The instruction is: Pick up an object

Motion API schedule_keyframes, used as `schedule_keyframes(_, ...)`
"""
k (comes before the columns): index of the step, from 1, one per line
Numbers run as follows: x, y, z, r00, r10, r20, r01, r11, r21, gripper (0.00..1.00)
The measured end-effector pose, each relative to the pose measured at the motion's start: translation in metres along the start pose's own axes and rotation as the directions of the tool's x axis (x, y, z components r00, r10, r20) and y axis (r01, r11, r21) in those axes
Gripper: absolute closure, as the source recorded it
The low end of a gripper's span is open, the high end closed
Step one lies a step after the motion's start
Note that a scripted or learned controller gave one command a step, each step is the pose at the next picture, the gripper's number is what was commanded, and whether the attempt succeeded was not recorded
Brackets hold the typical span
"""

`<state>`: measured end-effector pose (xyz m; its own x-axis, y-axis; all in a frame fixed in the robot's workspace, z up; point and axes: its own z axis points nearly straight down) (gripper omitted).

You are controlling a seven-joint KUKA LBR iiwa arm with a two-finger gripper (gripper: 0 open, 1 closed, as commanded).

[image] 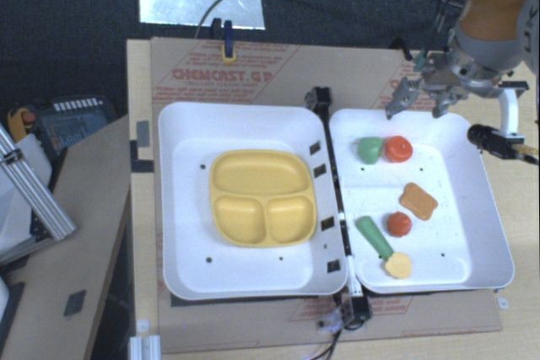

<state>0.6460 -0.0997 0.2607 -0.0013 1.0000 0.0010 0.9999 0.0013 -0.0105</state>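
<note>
Objects for picking lie in the right bin [489, 206], which sits edge to edge with the left bin [181, 181] on the bench. You will find 6 items there. A green round piece [369, 149] and a red tomato-like piece [398, 149] sit side by side, touching or nearly so, near the far edge of the right bin. A tan, bread-like piece [418, 201] lies near the bin's centre. A smaller red piece [398, 223] sits just beside it on the near side. A green elongated piece [372, 236] lies at a slant close to the bin's left edge, and a pale yellow piece [398, 265] rests at its near end, toward the near edge.

Note the gripper [422, 107]: it hangs above the far edge of the right bin, with its 2 fingers spread apart and nothing between them. It is clear of all 6 items.

The left bin carries 1 yellow compartment tray [260, 196], placed near its centre, with 3 sections.
</note>
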Motion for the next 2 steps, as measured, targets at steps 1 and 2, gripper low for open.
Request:
schedule_keyframes(1, 0.000, 0.002, -0.008, 1.000, -0.002, 0.001, 0.002, 1.000, -0.012, 0.00)
schedule_keyframes(2, 0.007, 0.010, 0.043, 1.000, -0.004, 0.001, 0.004, 1.000, -0.009, 0.00)
